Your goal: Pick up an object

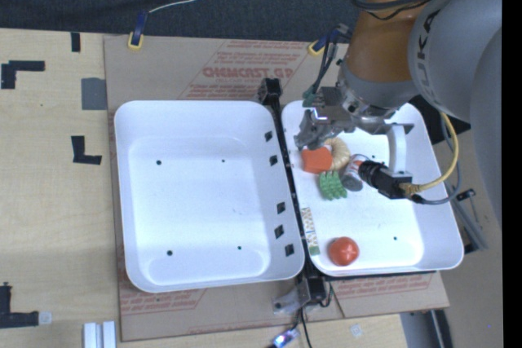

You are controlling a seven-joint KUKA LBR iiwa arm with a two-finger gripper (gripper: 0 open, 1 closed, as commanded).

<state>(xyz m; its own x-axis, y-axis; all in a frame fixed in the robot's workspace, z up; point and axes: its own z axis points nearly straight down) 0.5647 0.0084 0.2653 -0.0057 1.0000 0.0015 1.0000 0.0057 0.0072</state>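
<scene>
Grey arm (469,37) with a glossy orange band (391,20), black cables looping round it.

2 white bins: one under the gripper (314,134), right bin (408,253), other to its left, left bin (196,191). Right bin items, 5 visible: 1 orange block (317,160) at the gripper, 1 green toy (331,185) just below, 1 tan piece (339,151) beside, 1 grey piece (353,182), 1 red ball (343,250) well below.

Orange block (317,160) beside green ridged piece (331,185), red ball (343,250) apart, all in right bin (408,257)
</scene>
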